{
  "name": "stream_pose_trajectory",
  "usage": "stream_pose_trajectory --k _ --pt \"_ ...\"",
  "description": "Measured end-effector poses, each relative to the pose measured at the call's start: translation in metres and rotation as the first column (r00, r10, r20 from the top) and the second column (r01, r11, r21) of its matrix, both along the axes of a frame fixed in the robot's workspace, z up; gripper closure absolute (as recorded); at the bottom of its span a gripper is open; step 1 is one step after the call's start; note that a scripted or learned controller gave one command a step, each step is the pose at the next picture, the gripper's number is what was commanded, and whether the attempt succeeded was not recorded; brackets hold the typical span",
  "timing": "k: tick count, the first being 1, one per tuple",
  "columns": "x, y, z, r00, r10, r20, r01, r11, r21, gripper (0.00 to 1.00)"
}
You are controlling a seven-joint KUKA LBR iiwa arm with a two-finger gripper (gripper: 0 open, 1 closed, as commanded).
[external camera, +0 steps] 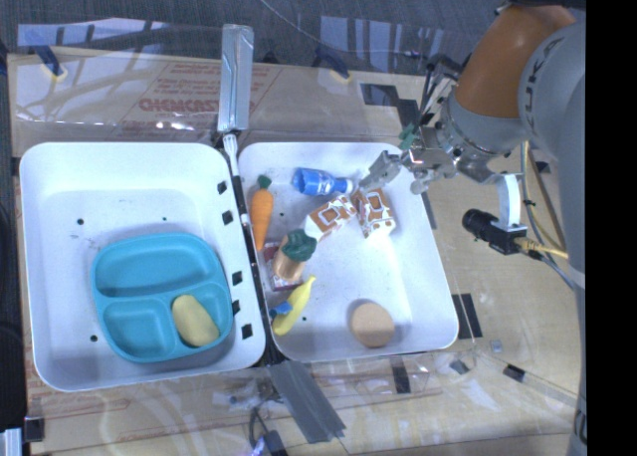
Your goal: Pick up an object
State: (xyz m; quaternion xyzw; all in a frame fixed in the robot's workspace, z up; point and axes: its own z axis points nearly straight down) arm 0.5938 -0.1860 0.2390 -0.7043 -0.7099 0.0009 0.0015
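Starting at the left, we see the left bin (60,245) holding a blue divided tray (149,280) with a yellow potato-shaped piece (195,319) in its lower right compartment. None of that lies near the arm.

Moving across the divider, the right bin (438,295) carries the likely candidates. An orange carrot (261,217) lies along the bin's left wall, its long axis running roughly up and down the view. Below it sit a small brown and green item (292,253) and a yellow banana (292,307), then a round tan piece (372,324) near the front wall. A blue can (318,182) lies on its side toward the back, and just right of it rest two orange-and-white patterned packets (353,213).

Farther right, the gripper (381,171) hangs over the bin's upper right part, its fingers spread a little with nothing between them. The relation that matters: the patterned packets lie just below and slightly left of the fingertips, closest of all, with the blue can next nearest to the left. We judge a short descent down-left would meet the packets first.
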Motion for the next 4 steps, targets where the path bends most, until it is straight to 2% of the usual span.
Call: stream_pose_trajectory --k 1,2,3,4 --pt "0.031 0.031 -0.126 0.999 0.039 -0.011 -0.039 0.999 0.003 0.0" --pt "0.064 0.039 -0.093 0.997 0.082 0.004 -0.082 0.997 0.0 0.0" --pt "0.056 0.073 -0.147 0.976 0.216 -0.003 -0.216 0.976 -0.001 0.0" --pt "-0.005 0.069 -0.147 0.983 0.182 0.0 -0.182 0.983 0.0 0.0"
